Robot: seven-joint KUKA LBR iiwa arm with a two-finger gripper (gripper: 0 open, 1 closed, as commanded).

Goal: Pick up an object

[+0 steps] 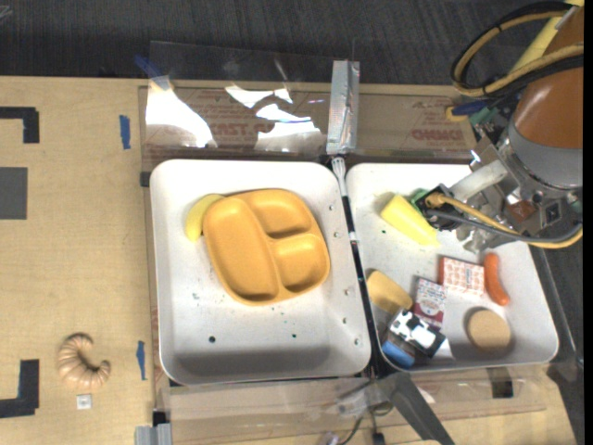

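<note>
Operator, note your arm [556,128]: rounded orange band over a grey collar, approx. dome-shaped from above. Yellow and black cables [505,54] loop off its upper side; a blue connector bit sits near the grey collar, left side. Below, wrist assy is silver-white metal w/ black fittings, a small reddish-brown part, plus a yellow cable [482,213] running across. Fine markings and screws too small to read.

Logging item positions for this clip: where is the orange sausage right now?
The orange sausage lies in the right-hand bin, near its right wall, just right of the red-and-white packet and above the round tan bun.
</note>
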